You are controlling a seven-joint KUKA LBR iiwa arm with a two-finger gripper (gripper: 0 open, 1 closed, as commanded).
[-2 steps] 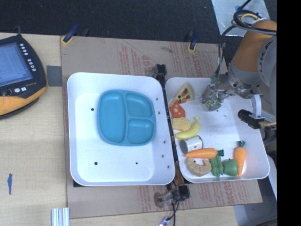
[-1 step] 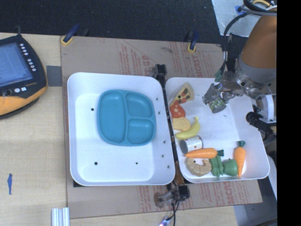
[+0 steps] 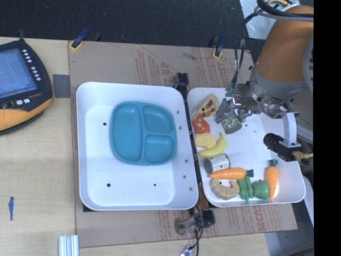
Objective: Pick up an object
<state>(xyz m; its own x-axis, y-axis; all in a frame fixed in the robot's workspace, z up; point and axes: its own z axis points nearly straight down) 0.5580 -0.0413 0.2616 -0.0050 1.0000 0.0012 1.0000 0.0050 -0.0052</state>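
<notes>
Cardboard-covered bench [image 3: 133,63], two white bins [image 3: 90,143] — fingers [image 3: 230,117] pinching small green can [image 3: 232,124].

A pale wooden worktop [image 3: 37,169] carries a brown cardboard sheet [image 3: 138,63]. Dark, seemingly carpeted floor [image 3: 133,7] fills the upper frame. A teach pendant [image 3: 18,87] rests upper left.

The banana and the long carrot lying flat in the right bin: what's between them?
In the camera view, a small silver can lies on its side between the banana and the flat carrot.

divided plate [image 3: 143,133] in left bin [image 3: 90,191]; toy food [image 3: 228,174] crowds right bin [image 3: 290,188].
</notes>
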